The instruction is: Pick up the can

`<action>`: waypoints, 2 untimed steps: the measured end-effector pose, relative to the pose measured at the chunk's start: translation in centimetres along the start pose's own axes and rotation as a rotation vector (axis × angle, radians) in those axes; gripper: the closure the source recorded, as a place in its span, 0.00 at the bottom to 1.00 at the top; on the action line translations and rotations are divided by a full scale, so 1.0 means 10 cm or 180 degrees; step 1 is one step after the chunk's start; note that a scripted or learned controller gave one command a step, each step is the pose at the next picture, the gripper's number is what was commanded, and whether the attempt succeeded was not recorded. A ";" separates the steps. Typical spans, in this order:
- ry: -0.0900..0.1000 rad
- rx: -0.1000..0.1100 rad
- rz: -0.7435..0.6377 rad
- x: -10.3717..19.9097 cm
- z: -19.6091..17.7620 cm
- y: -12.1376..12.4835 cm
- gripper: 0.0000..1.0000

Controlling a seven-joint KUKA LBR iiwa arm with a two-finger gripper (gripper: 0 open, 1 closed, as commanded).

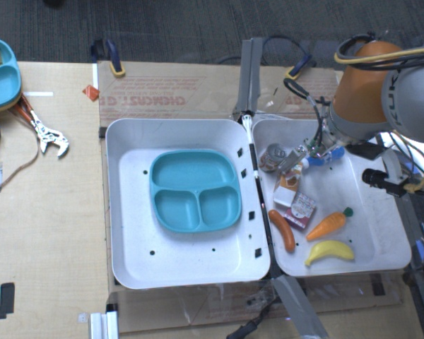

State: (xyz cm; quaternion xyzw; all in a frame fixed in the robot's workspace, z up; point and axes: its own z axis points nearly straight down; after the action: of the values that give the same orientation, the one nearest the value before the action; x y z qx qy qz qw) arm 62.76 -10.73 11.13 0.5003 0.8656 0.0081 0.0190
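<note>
**Can lies just left of the gripper, at the right bin's upper left corner**

Camera view: The can (271, 157) lies on its side in the right bin (381, 249), close to that bin's upper left corner and near the wall it shares with the left bin (124, 210). The gripper (312, 149) hangs over the upper edge of the right bin, just beside the can and to its right. The coming move turns on that sideways offset: the can sits leftward and slightly lower in the view from the gripper, so a short shift toward the shared wall looks needed before closing. Whether the gripper is released or clenched I cannot tell; nothing shows clearly between its tips.

The can looks silvery grey with a round end face turned toward the camera, and its long axis seems to run slantwise toward the gripper, though it is partly hidden. A small carton (289, 183) lies just below it, with a sausage (283, 230), a carrot (328, 224) and a banana (330, 252) nearer the bin's lower edge. A blue tray (196, 190) sits in the left bin.
</note>
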 end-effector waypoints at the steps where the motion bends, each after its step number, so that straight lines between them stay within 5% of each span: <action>1: 0.0015 -0.0005 0.1123 0.05 0.00 -0.23 0.00; 2: 0.0012 -0.0002 0.1260 -0.18 -0.01 -0.65 0.00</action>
State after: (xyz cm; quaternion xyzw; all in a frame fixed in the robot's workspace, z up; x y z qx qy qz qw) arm 57.97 -15.52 11.05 0.6607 0.7503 0.0129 0.0156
